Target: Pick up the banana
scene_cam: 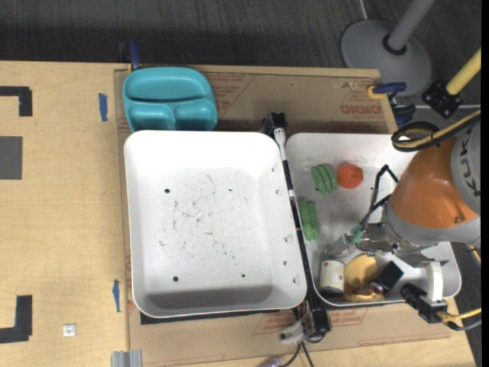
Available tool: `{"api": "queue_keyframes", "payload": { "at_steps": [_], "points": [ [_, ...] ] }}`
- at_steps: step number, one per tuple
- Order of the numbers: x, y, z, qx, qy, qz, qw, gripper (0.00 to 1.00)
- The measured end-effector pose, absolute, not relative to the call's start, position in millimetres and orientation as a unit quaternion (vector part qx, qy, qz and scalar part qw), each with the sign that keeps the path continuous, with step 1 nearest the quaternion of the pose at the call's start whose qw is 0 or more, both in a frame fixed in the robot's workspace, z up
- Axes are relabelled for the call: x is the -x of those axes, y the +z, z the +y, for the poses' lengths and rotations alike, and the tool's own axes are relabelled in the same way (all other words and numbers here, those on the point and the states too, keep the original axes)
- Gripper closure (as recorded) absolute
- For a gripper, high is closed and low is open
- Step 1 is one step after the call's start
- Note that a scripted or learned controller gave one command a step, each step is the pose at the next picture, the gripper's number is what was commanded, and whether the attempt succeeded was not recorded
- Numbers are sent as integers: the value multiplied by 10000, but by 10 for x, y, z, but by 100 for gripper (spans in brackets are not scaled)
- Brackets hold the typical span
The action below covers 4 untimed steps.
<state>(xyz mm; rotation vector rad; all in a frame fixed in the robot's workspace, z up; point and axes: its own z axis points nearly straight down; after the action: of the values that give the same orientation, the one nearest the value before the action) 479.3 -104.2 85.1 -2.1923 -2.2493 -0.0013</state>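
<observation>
Left bin [206, 220] bare white. Right bin [344, 153]: banana [359, 270] at its near edge, beside a small white can [331, 276]. Gripper [376, 280] low over the banana; finger state cannot be told.

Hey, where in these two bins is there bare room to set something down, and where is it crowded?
The left bin has a bare floor from wall to wall. In the right bin, the strip along the far wall above the green pieces and orange ball is bare. Its near end is crowded: banana, small can, gripper.
</observation>
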Motion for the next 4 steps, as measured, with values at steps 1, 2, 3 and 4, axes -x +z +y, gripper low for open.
{"api": "queue_keyframes", "payload": {
  "at_steps": [1, 2, 3, 4],
  "points": [
    [-4793, 851, -1043, 6980, -4, -7161, 3, 0],
    [-4795, 850, -954, 8318, -6, -5550, -1, 0],
    [-4910, 1845, -66, 8438, 0, -5367, 7, 0],
    [-4810, 1843, 684, 8998, 1, -4363, 2, 0]
  ]
}}
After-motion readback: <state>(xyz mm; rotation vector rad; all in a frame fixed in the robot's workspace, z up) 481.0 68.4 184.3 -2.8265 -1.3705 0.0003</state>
